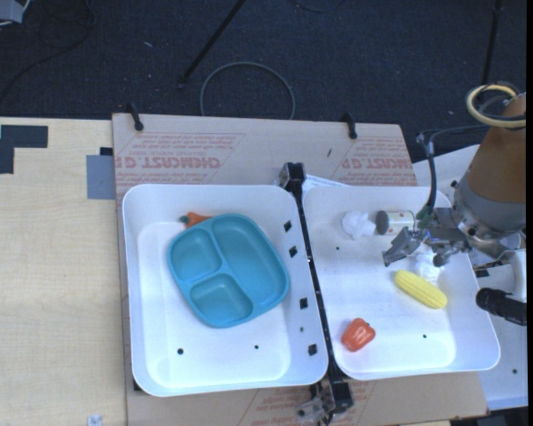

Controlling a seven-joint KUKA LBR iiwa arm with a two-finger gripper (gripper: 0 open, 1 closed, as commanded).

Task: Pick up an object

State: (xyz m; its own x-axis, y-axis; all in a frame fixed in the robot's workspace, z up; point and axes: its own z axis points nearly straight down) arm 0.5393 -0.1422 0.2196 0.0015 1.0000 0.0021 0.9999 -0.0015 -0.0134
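Observed at the desk (53,282), pale wood surface, carrying a brown cardboard sheet (249,153) printed with red lettering, under two shallow white plastic bins set side by side.

Left white bin (151,362): held a turquoise plastic plate with three compartments (227,270), lying flat and turned at an angle. Small orange object (194,218) peeking out from behind the plate's upper left edge, mostly hidden; identity not determinable.

Right white bin (466,358): held a yellow toy corn cob (420,288), lying on its side toward the right half of the bin floor. Red-orange toy pepper (358,335) near the bin's front left, well apart from the corn. Small white crumpled-looking object (357,224) near the bin's back, left of the arm's end; shape too blurred to name further.

Grey arm with orange band (502,162) reached in from the right, over the right bin. Dark metal two-finger gripper (413,242) positioned low over the bin, just above and slightly left of the corn cob in the view, between corn and white object. Fingers spread apart, nothing seen between them. Contact with bin floor not determinable. Corn, pepper and white object all resting on the bin floor, none lifted.

Dark carpeted floor (338,43) with black cables behind the desk.
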